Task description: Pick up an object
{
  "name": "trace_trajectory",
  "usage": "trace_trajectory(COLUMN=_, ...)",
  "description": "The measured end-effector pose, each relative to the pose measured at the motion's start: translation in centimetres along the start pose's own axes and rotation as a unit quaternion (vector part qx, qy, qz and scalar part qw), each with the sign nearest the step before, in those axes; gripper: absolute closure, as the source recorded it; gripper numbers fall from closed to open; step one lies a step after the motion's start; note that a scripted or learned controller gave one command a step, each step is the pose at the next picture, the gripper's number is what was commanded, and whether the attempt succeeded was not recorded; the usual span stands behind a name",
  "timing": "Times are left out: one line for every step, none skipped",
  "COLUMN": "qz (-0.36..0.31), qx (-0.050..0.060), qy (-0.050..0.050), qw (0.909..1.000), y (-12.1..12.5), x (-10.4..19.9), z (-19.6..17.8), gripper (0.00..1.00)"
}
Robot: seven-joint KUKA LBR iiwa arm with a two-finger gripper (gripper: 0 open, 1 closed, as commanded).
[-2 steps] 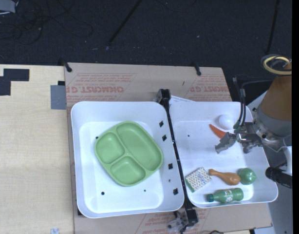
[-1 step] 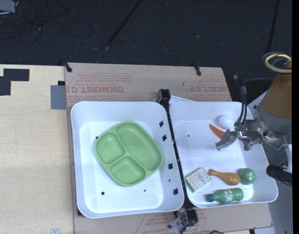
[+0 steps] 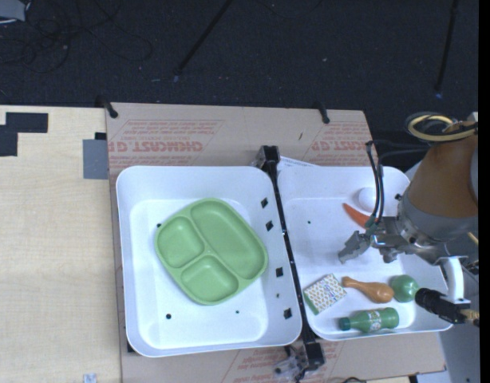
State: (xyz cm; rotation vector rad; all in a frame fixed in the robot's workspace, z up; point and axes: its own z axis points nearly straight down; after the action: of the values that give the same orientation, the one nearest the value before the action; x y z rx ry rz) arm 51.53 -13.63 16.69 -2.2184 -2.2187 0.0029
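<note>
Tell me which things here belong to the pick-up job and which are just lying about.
Job:
- grey two-finger tool
- green plastic bottle
- tan pear-shaped toy
- small patterned card
- green ball
- right white bin

Lying about:
- green three-compartment plate
- left white bin
- brown cardboard sheet

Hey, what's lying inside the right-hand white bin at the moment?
In the right bin: a green bottle, a tan gourd-shaped toy, a green ball, a patterned card, an orange piece and something white. The arm covers the bin's right part.
</note>
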Motion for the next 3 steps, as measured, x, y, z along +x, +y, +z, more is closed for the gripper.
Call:
trace_trajectory(qz=0.000, qx=0.000, qy=0.000, qw=1.0000, y=0.8, x=0.1, z=5.9, gripper=0.00)
trace_trajectory(qz=0.001, qx=0.000, qy=0.000, qw=1.0000, y=0.8, x=0.2, z=7.9, gripper=0.00)
trace_trajectory(qz=0.004, qx=0.000, qy=-0.001, qw=1.0000, y=0.8, x=0.0, z=6.9, gripper=1.00)
